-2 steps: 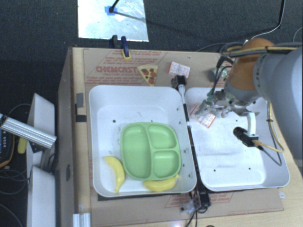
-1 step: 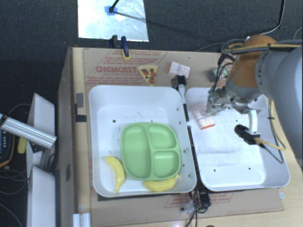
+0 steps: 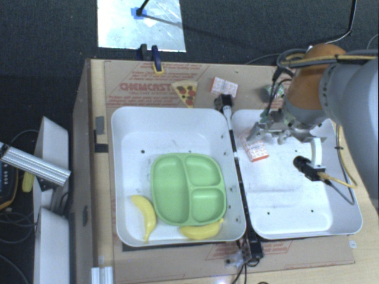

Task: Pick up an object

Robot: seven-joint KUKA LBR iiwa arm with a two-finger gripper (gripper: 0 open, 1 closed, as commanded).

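Note:
My gripper [image 3: 267, 131] hangs low over the far left corner of the right bin [image 3: 308, 215]. A small red-and-white packet [image 3: 256, 151] lies on the bin floor just in front of and below it, close to the fingertips but apart from them. In the left bin [image 3: 127, 135] a green divided plate [image 3: 188, 188] rests on the floor. One yellow banana [image 3: 145, 216] lies at the plate's left front. A second banana [image 3: 201, 231] is tucked under the plate's front edge.
A toy pizza slice [image 3: 185, 92] and a red-and-white card [image 3: 224, 87] lie on the cardboard behind the bins. A blue clamp [image 3: 156, 55] grips the bench's far edge. A shiny sheet [image 3: 141, 16] lies on the floor beyond.

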